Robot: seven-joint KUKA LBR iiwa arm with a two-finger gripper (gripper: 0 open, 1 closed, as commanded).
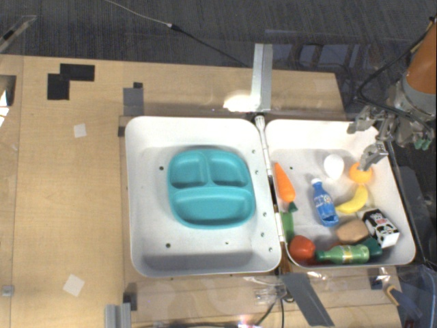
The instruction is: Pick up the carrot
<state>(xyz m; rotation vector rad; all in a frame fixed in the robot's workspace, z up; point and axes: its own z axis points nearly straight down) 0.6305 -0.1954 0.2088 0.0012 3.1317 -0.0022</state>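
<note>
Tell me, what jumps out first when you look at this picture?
The big teal plate with its compartments, sitting alone in the left bin. Then the bright jumble in the right bin: the carrot along its left wall, a banana, a blue bottle and a tomato. The end effector hangs over the far right corner.

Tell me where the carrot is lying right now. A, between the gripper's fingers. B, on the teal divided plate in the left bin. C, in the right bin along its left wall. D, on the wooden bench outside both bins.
C: the carrot lies in the right bin, close along its left wall, well apart from the gripper near the bin's far right side, and not on the teal plate.
</note>
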